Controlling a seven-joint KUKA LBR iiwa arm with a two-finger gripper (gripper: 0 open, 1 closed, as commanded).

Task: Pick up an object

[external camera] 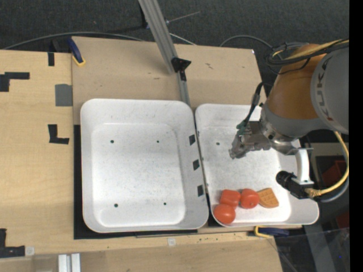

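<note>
Dark two-finger gripper hangs over the middle of the right shallow white plastic bin, fingertips pointing down and left in the view; too small and dark to tell whether the fingers are apart or together, nothing visible between them. Above it the grey arm with the orange band comes in from the right, covering the bin's upper right corner. Task objects sit well apart from the gripper, clustered at the bin's near edge: three round red tomato-like pieces, two side by side and touching, the third just below and left of them against the bin's near-left corner; the group's long axis runs roughly left-right along the near wall. Just right of the red pieces, touching or nearly so, a small orange wedge-shaped piece, looks like a cracker or bread chunk, its long axis also about left-right, narrower end toward the right. Left shallow white plastic bin lies beside the right one, rims meeting. Both rest on the light wooden bench. A grey metal pole slants in from the top toward the bins' junction.
</note>
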